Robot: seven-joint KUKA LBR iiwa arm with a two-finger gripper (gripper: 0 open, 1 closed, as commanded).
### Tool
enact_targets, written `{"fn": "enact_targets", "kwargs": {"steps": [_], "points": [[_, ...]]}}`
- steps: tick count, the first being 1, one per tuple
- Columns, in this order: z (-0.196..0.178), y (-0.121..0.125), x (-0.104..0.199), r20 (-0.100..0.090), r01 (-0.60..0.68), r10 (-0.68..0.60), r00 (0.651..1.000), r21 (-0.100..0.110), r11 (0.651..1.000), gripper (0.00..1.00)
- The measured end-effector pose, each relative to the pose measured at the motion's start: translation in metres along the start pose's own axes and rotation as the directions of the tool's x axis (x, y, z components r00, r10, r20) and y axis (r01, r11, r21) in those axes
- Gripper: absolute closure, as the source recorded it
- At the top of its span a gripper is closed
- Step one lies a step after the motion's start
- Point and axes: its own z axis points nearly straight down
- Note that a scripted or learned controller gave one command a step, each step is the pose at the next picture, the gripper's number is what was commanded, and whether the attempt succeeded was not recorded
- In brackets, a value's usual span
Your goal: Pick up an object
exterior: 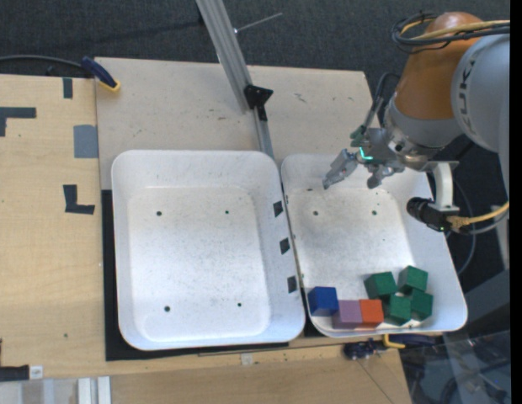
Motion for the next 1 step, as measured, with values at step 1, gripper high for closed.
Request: {"fn": "enact_targets", "kwargs": {"steps": [1], "points": [[-0.0028, 0.0009, -0.0002, 0.001, 0.001, -0.001, 1.000, -0.005, 1.000, 0.00]]}}
